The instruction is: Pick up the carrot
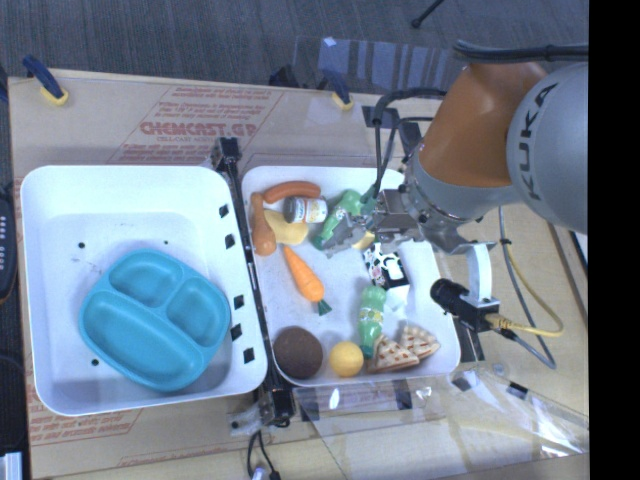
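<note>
Down at the near edge of the right bin (452, 340), a brown ball (298, 352), a yellow lemon-like ball (346, 358) and a waffle piece (405, 348) are lined up in a row, the lemon touching the waffle's corner. Just behind them a small green bottle (372, 318) is seen lying lengthwise, and beyond it a black-and-white patterned item (386, 267) is laid against the right wall. The carrot (303, 274) is found in the middle of that bin — orange body slanted, green tip pointing toward the near side, nothing resting on it, well apart from the arm's tooling. Across in the left bin (60, 188), a blue divided plate (153, 316) is set toward the near left corner. Farther back in the right bin a cluster is crowded together: a banana (285, 230), a small jar (304, 209), a sausage (290, 190) along the far wall, an orange piece (262, 230) by the divider, and a green toy (340, 216). The gripper (358, 230) is lowered at that green toy's edge — whether the pincer is wide or closed cannot be told, as the fingers are lost in clutter. Above it the grey arm with its orange band (480, 128) is stretched in from the right.
</note>
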You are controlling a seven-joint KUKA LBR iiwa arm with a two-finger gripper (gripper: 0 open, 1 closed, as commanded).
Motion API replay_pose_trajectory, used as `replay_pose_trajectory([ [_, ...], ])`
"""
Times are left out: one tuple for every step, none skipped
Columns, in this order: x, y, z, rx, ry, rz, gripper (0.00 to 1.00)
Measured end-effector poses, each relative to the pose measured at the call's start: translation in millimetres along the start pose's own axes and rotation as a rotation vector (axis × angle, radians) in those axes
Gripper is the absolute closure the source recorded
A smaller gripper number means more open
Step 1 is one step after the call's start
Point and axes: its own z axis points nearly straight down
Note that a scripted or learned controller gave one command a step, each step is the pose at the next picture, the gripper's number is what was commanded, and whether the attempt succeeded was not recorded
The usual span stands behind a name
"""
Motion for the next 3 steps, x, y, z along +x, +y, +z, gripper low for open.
replay_pose_trajectory([
  [3,-13,141,0.011,0.002,0.310,0.00],
  [1,-11,129,0.011,0.000,0.298,1.00],
  [60,-3,72,-0.001,0.001,0.564,1.00],
])
